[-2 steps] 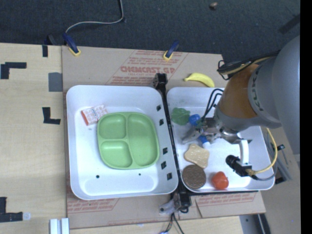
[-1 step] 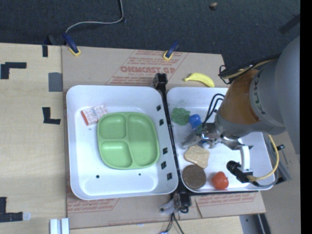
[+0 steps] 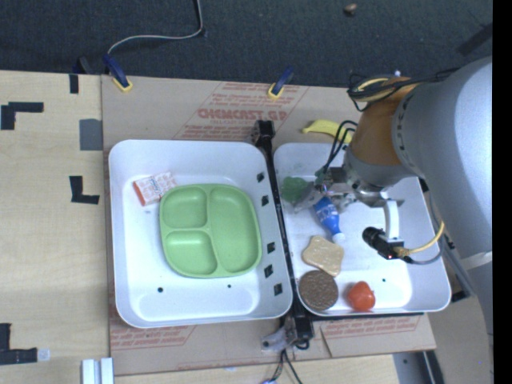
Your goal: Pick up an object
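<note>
My gripper [image 3: 322,195] hangs low over the upper left part of the right bin [image 3: 416,294], under the orange-banded wrist. A blue and white bottle [image 3: 328,218] lies right beneath and in front of it. A green object [image 3: 294,189] sits just left of the gripper by the bin wall. Further forward lie a tan slice of bread [image 3: 322,255], a round brown cookie [image 3: 318,290] and a red tomato [image 3: 362,296]. Whether anything is held is hidden by the wrist.
The left bin [image 3: 128,214] holds a green divided plate [image 3: 210,230] and a small red and white packet [image 3: 154,186]. A yellow banana [image 3: 320,127] lies on the cardboard behind the right bin. Cables loop around the wrist. A black divider runs between the bins.
</note>
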Tool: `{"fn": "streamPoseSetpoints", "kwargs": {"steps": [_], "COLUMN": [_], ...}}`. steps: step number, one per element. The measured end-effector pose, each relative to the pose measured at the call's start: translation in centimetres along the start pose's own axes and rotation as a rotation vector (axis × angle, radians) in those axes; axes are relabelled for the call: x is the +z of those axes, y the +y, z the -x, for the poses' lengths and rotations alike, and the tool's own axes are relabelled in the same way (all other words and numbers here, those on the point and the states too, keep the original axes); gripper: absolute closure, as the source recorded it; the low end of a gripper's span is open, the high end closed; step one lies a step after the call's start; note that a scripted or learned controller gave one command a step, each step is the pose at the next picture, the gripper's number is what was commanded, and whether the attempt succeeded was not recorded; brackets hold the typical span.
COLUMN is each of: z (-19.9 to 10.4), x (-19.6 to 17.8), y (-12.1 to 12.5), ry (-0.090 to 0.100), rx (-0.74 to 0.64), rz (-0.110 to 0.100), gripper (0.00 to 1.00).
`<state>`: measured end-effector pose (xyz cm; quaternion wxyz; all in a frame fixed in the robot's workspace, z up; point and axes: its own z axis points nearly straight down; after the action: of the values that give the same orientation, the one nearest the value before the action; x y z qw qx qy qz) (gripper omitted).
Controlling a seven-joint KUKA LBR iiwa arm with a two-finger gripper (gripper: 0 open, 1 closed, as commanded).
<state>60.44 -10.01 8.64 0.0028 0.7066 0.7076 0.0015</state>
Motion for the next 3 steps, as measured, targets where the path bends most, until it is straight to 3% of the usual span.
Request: {"fn": "streamPoseSetpoints", "kwargs": {"steps": [1,2,3], "z": [1.14,0.95,1.01], "x": [-0.04,-0.07,-1.01], "y": [-2.84,-3.25,-3.26], "ry": [0.0,-0.002,-0.003], "rx": [0.001,0.001,0.002], "rz": [-0.001,0.002,0.001], "gripper": [0.0,0.0,1.0]}}
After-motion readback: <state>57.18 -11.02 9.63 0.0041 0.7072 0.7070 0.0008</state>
